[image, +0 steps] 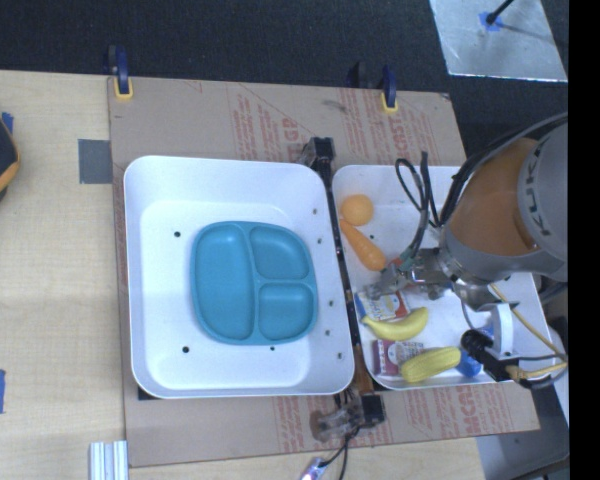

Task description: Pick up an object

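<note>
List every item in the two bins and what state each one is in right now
blue divided plate: flat in left bin, compartments bare
orange ball: loose, right bin
carrot: lying below the ball
banana: lying loose
corn cob: lying near front edge
gripper: low over right bin

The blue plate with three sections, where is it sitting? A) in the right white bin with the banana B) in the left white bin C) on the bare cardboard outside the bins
B: the blue plastic three-section plate lies flat in the middle of the left white bin, while the yellow banana sits in the right white bin.
</note>
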